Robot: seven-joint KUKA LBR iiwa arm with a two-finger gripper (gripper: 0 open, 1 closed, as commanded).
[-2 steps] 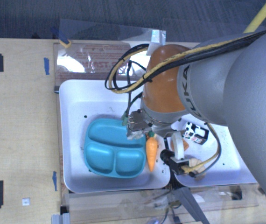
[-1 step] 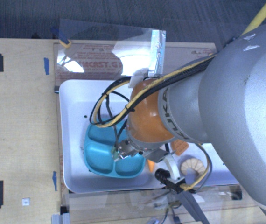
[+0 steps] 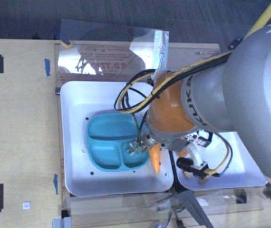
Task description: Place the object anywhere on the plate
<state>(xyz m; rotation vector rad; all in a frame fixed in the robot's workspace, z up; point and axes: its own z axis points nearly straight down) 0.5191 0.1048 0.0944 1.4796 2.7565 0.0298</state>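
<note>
1. The surface (image 3: 21, 127) is light wood and lies bare along its left part, apart from black corner marks and small blue tape tabs; this leaves open room left of the bins.
2. The left bin (image 3: 73, 141) is shallow and white. A strip of bare white floor runs inside its left wall and along its near edge.
3. The plate (image 3: 108, 141) is blue with three compartments and lies flat in the left bin, toward that bin's right half. Its left rim stands well apart from the bin's left wall; its right rim lies near the bin's right wall.
4. The claw (image 3: 136, 148) hangs over the plate's near right compartment, below the orange band. How far it is open cannot be told, and no object can be made out in its grip.
5. The carrot (image 3: 155, 159), orange and tapered, lies on the bin floor just beside the plate's right rim, point toward the near edge, close to the wall between the bins.
6. The arm (image 3: 230, 89) covers most of the right bin (image 3: 242, 167); cables loop around the wrist.
</note>
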